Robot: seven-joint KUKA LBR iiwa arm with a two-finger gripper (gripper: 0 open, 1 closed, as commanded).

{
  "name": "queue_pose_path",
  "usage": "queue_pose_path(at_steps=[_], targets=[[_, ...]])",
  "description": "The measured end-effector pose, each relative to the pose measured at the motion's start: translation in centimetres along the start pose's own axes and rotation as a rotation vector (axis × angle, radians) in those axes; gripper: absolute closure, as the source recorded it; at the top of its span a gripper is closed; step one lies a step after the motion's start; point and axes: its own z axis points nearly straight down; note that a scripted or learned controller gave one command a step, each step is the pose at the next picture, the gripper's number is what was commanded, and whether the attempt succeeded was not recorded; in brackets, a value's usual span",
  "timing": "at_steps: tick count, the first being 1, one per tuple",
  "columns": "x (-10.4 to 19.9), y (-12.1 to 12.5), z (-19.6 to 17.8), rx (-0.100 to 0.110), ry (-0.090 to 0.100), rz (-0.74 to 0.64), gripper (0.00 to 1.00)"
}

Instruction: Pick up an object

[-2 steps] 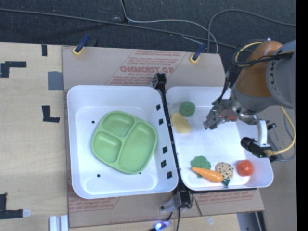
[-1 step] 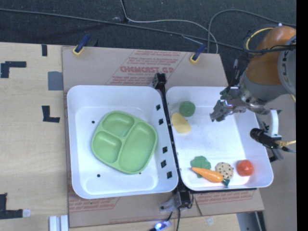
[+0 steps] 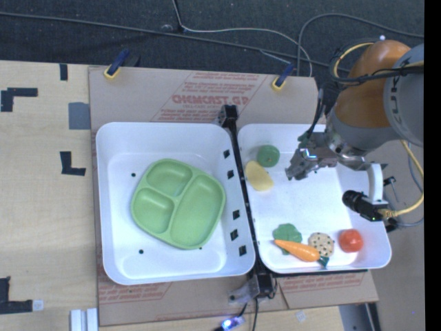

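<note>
1 end effector [image 3: 301, 165], fingers indistinct.

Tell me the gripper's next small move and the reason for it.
Probably ease the gripper toward the yellow piece and lower onto it: it hangs above the right bin, and that piece and the green ball lie nearest.

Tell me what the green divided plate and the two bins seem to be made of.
Green divided plate: probably molded plastic, matte to slightly satin, judging by its uniform color and soft rounded compartment ridges. Left bin and right bin: likely smooth white plastic with a mild sheen, given rounded corners and thin raised rims; the view cannot confirm this.
</note>
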Motion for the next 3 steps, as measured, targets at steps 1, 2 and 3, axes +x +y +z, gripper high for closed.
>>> queue_pose_path(at_steps=[1, 2, 3], targets=[[4.7, -1.8, -0.9, 0.001, 0.000, -0.001, 1.00], [9.6, -3.6, -1.7, 0.001, 0.000, -0.001, 1.00], [14.6, -5.2, -0.7, 0.003, -0.001, -0.001, 1.00]])
